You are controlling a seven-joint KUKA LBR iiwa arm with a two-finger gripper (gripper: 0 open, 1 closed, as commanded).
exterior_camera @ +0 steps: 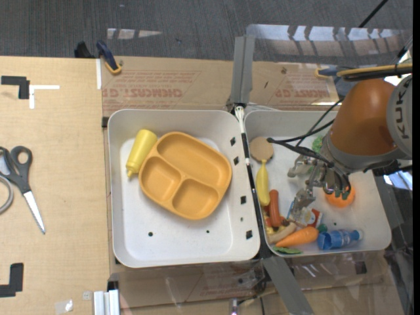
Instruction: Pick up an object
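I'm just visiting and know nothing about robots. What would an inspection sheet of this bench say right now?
Surface: two shallow white bins side by side, left bin and right bin, on a cardboard-lined bench.
Job's things: right bin holds a banana, a carrot, a blue bottle, an orange piece and a wooden spoon.
Clutter: left bin holds a yellow divided plate and a yellow bottle touching its edge.
Grippers: gripper low over the right bin's toys; grasp cannot be judged.
Cables: black cables run to the arm.
Surroundings: scissors on the wooden board at left.
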